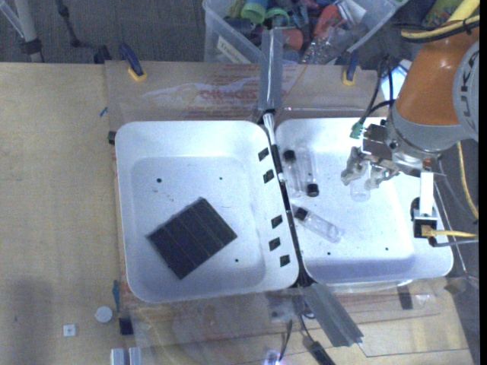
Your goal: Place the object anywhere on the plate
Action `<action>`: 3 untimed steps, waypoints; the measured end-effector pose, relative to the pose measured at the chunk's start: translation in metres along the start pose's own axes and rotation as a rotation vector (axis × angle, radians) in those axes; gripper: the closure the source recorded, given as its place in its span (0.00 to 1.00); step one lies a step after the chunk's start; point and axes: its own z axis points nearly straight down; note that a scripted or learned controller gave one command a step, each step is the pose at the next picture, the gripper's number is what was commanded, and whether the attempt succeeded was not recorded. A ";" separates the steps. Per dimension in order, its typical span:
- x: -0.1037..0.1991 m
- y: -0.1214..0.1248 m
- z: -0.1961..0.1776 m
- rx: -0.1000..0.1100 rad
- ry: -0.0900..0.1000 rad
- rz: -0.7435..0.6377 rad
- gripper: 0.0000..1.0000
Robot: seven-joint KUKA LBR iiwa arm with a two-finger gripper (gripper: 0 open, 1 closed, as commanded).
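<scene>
Partial white letters "UK" on the arm [437,82] orange band, nothing else legible

The grey, orange-banded arm [434,90] reaches in from the right, its end effector [365,175] pointing down.

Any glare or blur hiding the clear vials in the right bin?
Camera view: soft overall; the right bin is washed out, so the clear vials nearly vanish except their black caps. The dark plate in the left bin reads clearly. The gripper looks blurred.
</scene>
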 end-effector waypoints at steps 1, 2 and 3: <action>0.074 0.022 -0.094 -0.002 0.001 -0.009 1.00; 0.118 0.074 -0.137 -0.007 0.000 -0.375 1.00; 0.179 0.057 -0.157 -0.008 0.000 -0.565 1.00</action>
